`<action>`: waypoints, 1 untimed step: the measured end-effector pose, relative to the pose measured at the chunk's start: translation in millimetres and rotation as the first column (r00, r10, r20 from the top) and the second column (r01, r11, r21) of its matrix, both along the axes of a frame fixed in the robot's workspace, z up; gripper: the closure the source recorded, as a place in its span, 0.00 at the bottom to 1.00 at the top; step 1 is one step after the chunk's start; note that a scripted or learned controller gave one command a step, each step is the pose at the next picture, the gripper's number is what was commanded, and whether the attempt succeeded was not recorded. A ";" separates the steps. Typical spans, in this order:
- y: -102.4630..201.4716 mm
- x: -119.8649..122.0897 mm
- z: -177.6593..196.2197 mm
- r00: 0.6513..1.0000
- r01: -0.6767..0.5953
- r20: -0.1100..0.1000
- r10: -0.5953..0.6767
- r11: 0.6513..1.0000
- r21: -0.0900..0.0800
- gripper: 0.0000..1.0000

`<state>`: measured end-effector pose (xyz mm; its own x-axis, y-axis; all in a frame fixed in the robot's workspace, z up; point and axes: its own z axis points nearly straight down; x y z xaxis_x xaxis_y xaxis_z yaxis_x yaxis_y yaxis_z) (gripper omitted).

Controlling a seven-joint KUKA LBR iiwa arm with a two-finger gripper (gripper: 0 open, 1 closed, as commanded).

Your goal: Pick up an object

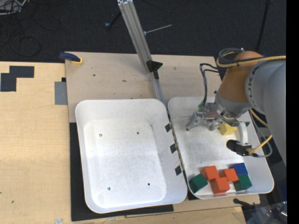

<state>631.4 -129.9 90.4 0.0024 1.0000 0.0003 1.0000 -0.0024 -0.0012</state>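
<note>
My gripper [202, 124] hangs over the upper part of the right bin [205, 148], fingers spread open with bare bin floor between them. A yellow block [227, 129] lies just to its right, partly hidden by the wrist. At the bin's near end lies a cluster of blocks: an orange block [210, 171], a second orange block [230, 174], a third orange block [219, 185], a green block [198, 182], a blue block [240, 168] and another green block [243, 184].
The left bin [124, 153] sits beside the right one, joined by black clips [173, 148]. A slanted aluminium bar [138, 34] rises behind the bins. The grey arm and its cables [243, 143] cover the right bin's far right side.
</note>
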 end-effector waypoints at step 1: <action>-1.0 0.0 11.2 1.000 0.005 0.000 -0.005 1.000 0.001 1.00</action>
<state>631.4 -130.9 101.5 0.0076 1.0000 0.0012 1.0000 -0.0076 -0.0007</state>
